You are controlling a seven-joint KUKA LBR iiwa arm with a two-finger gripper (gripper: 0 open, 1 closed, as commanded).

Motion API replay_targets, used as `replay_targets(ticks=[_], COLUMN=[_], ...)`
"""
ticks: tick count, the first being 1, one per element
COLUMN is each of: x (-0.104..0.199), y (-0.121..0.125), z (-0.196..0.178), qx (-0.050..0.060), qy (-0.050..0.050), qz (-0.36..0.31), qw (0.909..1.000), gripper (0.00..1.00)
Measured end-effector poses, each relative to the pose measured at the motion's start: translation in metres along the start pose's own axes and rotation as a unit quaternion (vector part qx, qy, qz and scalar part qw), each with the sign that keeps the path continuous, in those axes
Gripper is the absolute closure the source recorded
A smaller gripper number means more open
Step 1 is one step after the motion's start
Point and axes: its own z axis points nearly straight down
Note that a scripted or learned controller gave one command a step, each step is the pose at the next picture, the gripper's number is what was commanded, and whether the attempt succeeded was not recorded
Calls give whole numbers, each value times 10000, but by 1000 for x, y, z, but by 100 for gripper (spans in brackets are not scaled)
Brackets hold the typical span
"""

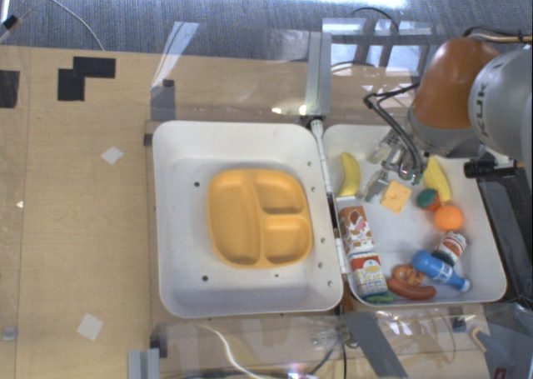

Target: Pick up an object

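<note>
While the gripper (391,176) hangs over the right bin (491,281), just beside the cheese wedge (396,197), you cannot tell its state.

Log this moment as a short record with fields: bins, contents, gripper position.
left bin: shallow white bin holding a yellow divided plastic tray
right bin: shallow white bin holding the loose items
right bin contents: two yellow toy bananas, yellow cheese wedge, orange ball, red-and-white carton, blue bottle, brown sausage
gripper: two-finger gripper low over the right bin, beside the cheese wedge
held: nothing seen between the fingers
</note>
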Motion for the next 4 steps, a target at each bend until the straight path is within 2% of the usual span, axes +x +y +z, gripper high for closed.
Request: replay_targets(ticks=[1, 2, 3, 4], x=[-27, 59, -4, 41], y=[-84, -62, -55, -58], z=[-61, -9, -19, -2], qx=[14, 10, 2, -3], qy=[-31, 46, 0, -8], qz=[291, 997, 1064, 396], qw=[9996, 9950, 9943, 9992], gripper=[0, 0, 0, 0])
